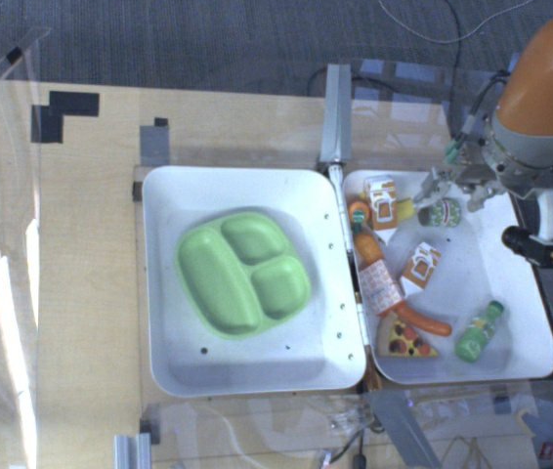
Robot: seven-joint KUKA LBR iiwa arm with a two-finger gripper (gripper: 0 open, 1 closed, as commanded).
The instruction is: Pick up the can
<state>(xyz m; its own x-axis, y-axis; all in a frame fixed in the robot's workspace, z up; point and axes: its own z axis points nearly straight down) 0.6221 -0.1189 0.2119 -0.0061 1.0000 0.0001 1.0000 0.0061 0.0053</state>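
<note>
The can (442,213) is small, green and silver, and lies on its side near the back of the right bin (540,355). My gripper (452,195) hangs right over it, reaching in from the right below the orange band. It is open, with one finger to the can's left and one to its right. The can looks to rest on the bin floor, not lifted.
Around the can lie a small carton (382,201), a second carton (421,263), an orange bottle (374,272), a sausage (423,320), a pizza slice (408,341) and a green bottle (479,331). The left bin (159,360) holds a green divided plate (245,274).
</note>
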